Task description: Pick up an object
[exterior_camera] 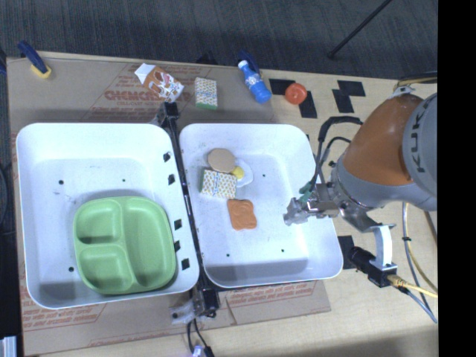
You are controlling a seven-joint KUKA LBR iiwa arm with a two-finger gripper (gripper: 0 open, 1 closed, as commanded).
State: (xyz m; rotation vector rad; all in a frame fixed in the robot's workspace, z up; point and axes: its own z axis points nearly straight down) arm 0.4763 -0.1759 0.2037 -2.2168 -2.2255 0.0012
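Arm's orange band looms; claw (pixel 295 213), grip state unclear, hangs at three o'clock of the orange piece (pixel 242 215), risking a miss.

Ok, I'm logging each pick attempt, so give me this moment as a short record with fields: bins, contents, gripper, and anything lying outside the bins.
left bin: holds a green divided tray
right bin: holds a round tan piece, a patterned box and an orange piece, clustered left of centre
gripper: over the right bin's right side, apart from the cluster; nothing seen between its fingers
arm: reaches in from the right
outside the bins, far side: snack packet, small box, blue bottle, orange ball
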